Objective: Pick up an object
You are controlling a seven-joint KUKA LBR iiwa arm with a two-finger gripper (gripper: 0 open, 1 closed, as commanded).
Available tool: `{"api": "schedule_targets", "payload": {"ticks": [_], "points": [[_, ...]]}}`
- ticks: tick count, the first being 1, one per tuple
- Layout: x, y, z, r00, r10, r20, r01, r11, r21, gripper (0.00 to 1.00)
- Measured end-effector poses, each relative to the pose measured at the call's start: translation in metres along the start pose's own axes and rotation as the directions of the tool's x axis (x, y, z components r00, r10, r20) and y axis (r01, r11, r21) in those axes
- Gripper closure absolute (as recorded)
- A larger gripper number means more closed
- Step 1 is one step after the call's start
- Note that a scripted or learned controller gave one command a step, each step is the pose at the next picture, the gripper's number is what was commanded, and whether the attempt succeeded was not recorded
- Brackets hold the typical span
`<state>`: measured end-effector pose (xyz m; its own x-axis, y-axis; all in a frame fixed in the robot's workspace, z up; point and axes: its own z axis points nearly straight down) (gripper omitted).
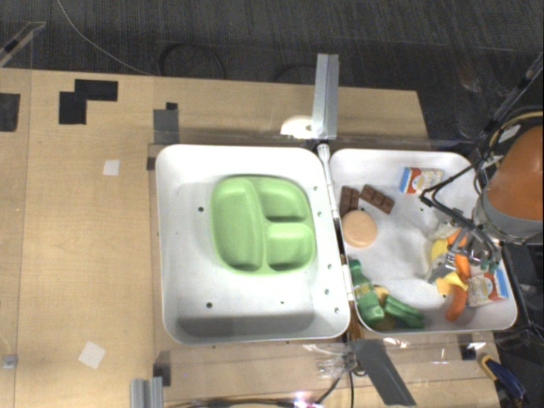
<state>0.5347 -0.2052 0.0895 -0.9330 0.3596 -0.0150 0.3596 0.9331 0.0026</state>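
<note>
My gripper (453,257) hangs low over the right side of the right bin (399,249), below the arm's orange band (517,179). It sits in a cluster of small things: a yellow piece (439,249), an orange carrot-like piece (458,301) and a small printed box (484,287). Whether it touches any of them is too cluttered to tell. Further left in the same bin lie brown chocolate pieces (365,199), a round tan cookie (359,228), a white and red carton (421,179) and green toy vegetables (384,306).
The left bin (183,296) holds a green divided plate (259,223). A metal post (325,100) stands behind the seam between the bins. Black cables (450,185) trail from the arm over the right bin's far right corner.
</note>
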Motion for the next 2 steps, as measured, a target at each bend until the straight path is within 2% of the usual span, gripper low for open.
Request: {"api": "schedule_targets", "payload": {"ticks": [1,2], "points": [[0.013,0.012,-0.001,0.993,0.114,0.002,-0.114,0.993,0.002,0.0],[0.046,0.002,-0.001,0.994,0.111,0.004,-0.111,0.994,0.0,0.0]]}}
